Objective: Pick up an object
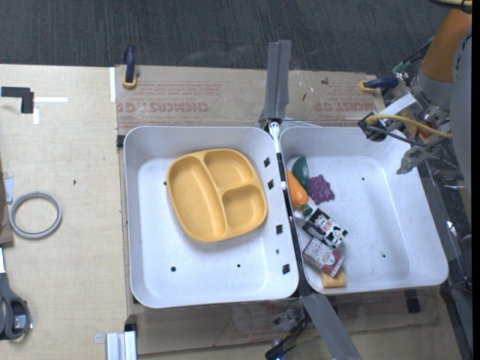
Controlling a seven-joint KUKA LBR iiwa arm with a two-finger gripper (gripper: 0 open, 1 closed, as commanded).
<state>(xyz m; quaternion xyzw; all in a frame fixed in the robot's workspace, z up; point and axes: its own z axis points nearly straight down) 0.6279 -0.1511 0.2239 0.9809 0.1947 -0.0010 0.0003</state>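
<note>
Gripper (pixel 409 152) above two bins (pixel 146 223)

The arm (pixel 450 43) is cut off by the right edge; scissors (pixel 11 313) by the left.

Bench and floor, seen from above.
Dark grey carpet floor (pixel 202 13) runs along the far edge. The light wood bench (pixel 60 276) carries a cardboard sheet (pixel 195 96) held by a blue-handled clamp (pixel 130 66). Well away from the end effector, at the opposite edge, lie a tape roll (pixel 34 214) and scissors (pixel 11 313). Lighting is even.
</note>
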